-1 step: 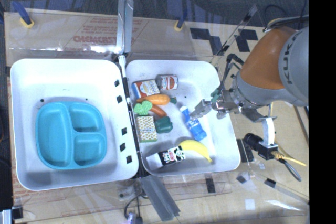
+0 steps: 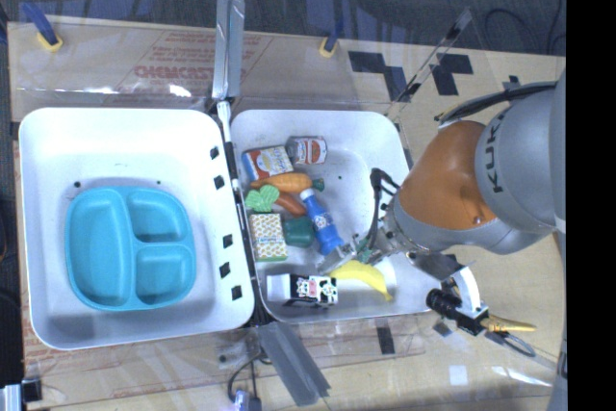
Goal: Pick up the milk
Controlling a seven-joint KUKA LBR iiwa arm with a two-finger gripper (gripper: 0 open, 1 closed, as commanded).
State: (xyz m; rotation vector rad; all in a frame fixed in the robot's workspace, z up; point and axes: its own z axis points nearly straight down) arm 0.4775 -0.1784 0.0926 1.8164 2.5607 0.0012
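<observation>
The desk (image 2: 115,53) is light brown under a clear sheet, with red printed lettering near its far edge. Two shallow white bins sit directly on it, touching side by side: the left bin (image 2: 38,207) and the right bin (image 2: 385,135).

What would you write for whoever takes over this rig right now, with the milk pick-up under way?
Gripper: low in the right bin, just above the banana; nothing seen between its fingers.
Milk carton: lying on its side at the right bin's near edge, left of the banana, apart from the gripper.
Blue divided plate: sits in the left bin.
Done: nothing visible yet.
Left: reach the milk, grasp it, lift.
</observation>
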